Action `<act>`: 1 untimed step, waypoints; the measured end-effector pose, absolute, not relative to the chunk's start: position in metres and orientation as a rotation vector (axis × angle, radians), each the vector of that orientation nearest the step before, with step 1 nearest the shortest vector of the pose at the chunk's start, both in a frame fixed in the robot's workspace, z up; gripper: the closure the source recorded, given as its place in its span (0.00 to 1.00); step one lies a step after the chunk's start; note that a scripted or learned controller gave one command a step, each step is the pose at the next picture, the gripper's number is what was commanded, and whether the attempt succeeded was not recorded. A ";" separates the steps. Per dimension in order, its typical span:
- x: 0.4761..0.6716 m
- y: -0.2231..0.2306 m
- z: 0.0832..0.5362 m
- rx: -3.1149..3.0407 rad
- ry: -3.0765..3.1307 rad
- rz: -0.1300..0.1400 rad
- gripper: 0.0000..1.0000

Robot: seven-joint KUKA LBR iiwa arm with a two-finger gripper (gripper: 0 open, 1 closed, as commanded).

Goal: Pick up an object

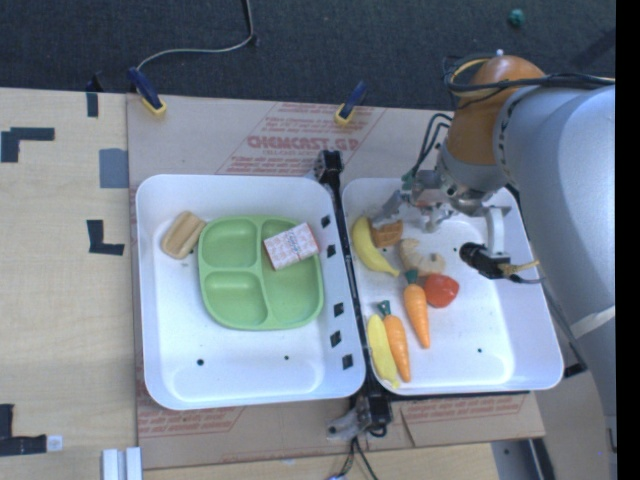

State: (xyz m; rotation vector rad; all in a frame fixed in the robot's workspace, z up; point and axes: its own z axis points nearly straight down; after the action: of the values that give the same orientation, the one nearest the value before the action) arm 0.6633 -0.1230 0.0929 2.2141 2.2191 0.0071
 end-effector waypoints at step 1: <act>0.550 -0.089 0.209 2.220 2.222 0.001 0.00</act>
State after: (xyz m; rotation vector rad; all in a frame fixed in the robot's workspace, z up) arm 0.5499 -0.0886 0.2088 2.2199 2.2222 0.0009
